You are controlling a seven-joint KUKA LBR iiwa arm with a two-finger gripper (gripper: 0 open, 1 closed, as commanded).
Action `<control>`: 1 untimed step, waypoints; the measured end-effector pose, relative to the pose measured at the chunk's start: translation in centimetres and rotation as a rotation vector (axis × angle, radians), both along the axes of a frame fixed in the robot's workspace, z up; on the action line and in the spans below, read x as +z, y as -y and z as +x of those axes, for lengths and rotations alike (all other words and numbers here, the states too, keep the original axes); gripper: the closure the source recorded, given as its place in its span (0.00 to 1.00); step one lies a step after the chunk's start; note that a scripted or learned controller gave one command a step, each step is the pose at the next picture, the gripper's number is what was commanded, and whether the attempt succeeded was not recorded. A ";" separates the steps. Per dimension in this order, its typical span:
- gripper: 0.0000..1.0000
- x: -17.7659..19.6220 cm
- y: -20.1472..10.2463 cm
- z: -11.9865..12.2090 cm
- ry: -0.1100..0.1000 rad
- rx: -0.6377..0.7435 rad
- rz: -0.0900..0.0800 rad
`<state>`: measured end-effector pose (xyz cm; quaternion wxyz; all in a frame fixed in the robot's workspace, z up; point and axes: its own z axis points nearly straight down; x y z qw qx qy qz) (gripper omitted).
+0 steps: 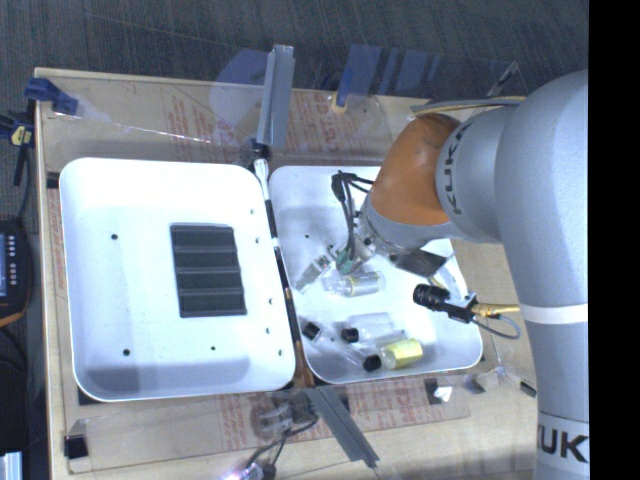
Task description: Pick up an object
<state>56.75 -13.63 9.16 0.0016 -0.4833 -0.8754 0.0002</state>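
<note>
I am counting two white bins: the left bin [90, 268] is carrying one dark ridged block [208, 270]; the right bin [300, 193] is showing one yellow bottle [398, 353] and roughly three clear plastic pieces [352, 283], hard to separate.

white bins [150, 183] | black ribbed block [208, 270] | yellow bottle [405, 351] | orange band [415, 173]

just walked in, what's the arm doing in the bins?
The KUKA arm reaches from the right into the right bin. Its gripper is low over the clutter, at a clear plastic piece. A yellow bottle and other small items lie nearer the bin's front edge. The left bin holds a dark ribbed block. No grasp is visible yet.
</note>
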 end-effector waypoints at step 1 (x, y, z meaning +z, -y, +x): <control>1.00 1.0 0.0 0.0 0.000 0.002 0.000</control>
